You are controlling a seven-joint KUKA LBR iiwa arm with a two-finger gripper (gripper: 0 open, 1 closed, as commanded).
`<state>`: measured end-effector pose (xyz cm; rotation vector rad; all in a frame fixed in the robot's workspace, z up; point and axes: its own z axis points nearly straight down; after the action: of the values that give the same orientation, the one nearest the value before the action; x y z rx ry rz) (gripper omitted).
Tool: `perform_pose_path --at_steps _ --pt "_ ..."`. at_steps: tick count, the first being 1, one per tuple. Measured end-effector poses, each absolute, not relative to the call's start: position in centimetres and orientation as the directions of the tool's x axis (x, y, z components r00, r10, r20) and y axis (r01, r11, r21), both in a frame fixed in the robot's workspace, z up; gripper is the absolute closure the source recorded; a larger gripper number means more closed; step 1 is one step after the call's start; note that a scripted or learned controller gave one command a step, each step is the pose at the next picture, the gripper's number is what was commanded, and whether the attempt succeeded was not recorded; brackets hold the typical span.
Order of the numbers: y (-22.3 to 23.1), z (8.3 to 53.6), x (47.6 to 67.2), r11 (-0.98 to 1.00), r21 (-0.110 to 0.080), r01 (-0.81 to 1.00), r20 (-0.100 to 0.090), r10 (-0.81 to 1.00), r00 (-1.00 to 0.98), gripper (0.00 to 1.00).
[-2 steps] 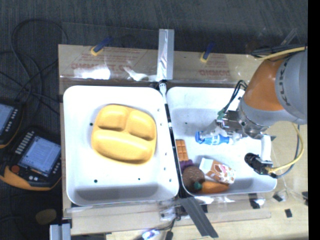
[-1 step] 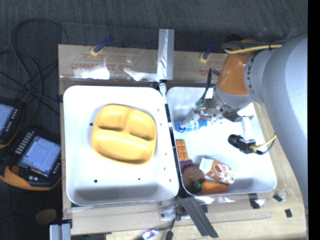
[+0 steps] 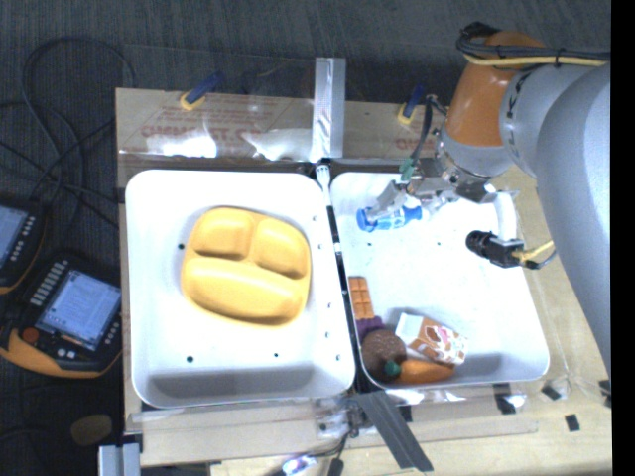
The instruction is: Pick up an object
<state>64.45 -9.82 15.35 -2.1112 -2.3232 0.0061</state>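
Camera view: gripper (image 3: 425, 188) sits low in the right bin (image 3: 496, 305), at its far side, touching a blue-and-white object (image 3: 389, 214); can't tell whether it's spread or pinching. Near corner holds a carton (image 3: 435, 341), carrot (image 3: 425, 371), and brown ball (image 3: 381, 347). Left bin (image 3: 159, 345) carries a yellow tray (image 3: 246, 264).

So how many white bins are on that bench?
2. The left bin holds a yellow tray. The right bin holds small items, with the gripper at its far edge by a blue bottle.
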Motion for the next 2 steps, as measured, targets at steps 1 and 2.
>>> perform_pose_path --at_steps 1,2 --pt "-6.85 18.16 66.84 0.407 -0.005 0.913 -0.002 0.913 -0.407 0.0" --pt "-6.56 18.14 66.86 0.473 -0.005 0.881 -0.002 0.881 -0.473 0.0"
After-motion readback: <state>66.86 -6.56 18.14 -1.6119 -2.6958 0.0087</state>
